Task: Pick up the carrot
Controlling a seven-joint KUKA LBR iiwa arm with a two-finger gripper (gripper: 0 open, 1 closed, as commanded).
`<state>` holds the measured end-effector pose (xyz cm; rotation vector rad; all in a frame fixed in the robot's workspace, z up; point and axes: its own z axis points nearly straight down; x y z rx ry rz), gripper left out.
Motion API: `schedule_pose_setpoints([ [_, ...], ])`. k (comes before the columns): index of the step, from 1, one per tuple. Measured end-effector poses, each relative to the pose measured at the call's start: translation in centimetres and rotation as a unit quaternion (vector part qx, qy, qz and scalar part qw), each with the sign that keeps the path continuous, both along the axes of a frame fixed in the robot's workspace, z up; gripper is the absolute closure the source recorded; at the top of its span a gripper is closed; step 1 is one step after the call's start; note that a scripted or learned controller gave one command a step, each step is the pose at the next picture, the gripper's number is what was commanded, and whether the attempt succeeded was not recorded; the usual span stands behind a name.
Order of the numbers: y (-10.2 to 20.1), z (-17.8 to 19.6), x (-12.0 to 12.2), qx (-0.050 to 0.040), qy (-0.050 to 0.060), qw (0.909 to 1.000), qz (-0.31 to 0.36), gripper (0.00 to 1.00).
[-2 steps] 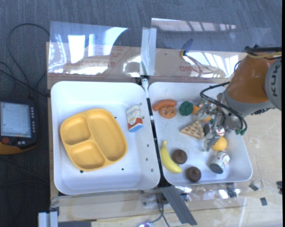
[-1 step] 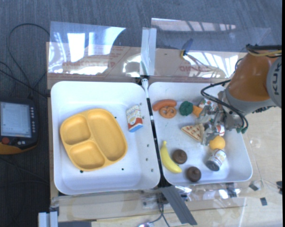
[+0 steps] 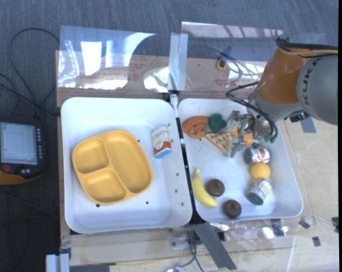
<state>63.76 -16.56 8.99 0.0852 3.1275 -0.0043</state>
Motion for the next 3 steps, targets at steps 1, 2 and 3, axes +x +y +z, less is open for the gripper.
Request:
schedule_pose_setpoints([
  [1,5.2,10.4,-1.9,0.0015,-0.001,0.9989,-0.046,1.00],
  [2,-0.4,0.2,-4.6,0.0010,0.004,0.9999,0.015,1.00],
  [3,-0.3,1.0,-4.5,0.0007,0.003,0.9999,0.015,1.00],
])
